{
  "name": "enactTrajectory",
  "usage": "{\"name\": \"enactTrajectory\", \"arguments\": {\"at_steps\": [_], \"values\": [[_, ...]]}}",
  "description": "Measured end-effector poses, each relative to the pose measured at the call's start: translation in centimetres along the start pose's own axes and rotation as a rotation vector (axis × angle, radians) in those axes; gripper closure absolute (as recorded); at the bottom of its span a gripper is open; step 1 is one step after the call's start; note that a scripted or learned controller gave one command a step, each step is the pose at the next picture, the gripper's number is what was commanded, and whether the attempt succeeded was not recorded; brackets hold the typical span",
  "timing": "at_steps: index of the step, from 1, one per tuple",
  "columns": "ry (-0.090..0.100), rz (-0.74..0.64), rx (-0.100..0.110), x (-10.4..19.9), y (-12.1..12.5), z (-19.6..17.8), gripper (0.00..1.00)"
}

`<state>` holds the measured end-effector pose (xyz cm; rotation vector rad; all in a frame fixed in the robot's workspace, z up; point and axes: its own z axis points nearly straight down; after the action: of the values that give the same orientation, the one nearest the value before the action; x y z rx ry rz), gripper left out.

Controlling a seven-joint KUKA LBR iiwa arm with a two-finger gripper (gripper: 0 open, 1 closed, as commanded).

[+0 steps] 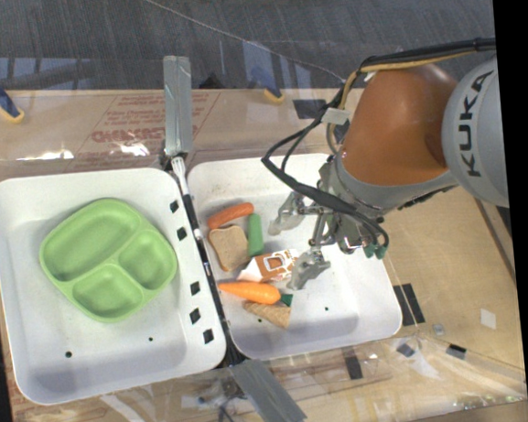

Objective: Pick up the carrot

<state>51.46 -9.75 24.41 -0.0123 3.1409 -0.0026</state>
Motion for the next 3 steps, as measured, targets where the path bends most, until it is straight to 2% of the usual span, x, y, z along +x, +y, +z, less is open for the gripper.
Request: {"name": "enactTrajectory", "arguments": {"at_steps": [1, 2, 3], "values": [[0.005, -0.305, -0.004, -0.6, 0.1, 13.9, 0.0], [-0.002, -0.315, -0.003, -0.9, 0.3, 12.6, 1.0], [-0.005, -0.117, -0.002, -3.0, 5.4, 5.0, 1.0]]}}
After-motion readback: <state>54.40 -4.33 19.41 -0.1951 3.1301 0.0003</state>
